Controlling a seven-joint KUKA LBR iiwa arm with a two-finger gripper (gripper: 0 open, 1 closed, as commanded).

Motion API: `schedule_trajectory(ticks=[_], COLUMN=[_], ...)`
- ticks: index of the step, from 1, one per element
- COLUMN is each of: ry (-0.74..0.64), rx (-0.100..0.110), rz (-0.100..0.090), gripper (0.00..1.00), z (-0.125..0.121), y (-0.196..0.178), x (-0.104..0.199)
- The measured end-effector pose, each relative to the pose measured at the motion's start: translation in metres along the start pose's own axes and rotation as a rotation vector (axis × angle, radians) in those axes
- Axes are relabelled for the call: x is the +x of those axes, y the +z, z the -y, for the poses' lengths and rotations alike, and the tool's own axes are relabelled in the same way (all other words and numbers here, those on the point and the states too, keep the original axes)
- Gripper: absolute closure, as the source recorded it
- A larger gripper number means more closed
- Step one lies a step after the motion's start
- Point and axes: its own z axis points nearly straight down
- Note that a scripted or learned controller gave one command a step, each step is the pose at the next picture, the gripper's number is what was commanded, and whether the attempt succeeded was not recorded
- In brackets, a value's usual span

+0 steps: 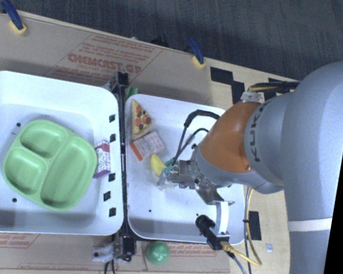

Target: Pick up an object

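Observation:
In the right bin my gripper reaches down next to a small yellow object, which lies right at its tip. A toy pizza slice and a pinkish card-like piece lie further back in the same bin, with a thin orange stick beside them. The arm's orange band and grey body cover the bin's right side. Nothing is visibly held.
The left bin holds a green divided plate and a small purple-and-white packet by the divider. A green ball rests on the bench in front of the right bin. Blue clamps hold the cardboard at the back.

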Motion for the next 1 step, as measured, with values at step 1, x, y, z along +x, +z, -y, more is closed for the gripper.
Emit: schedule_trajectory(ticks=[1], ry=[0.008], rx=[-0.004], rz=[0.000], gripper=[1.00], z=[0.0360], y=[-0.1030], x=[-0.0296])
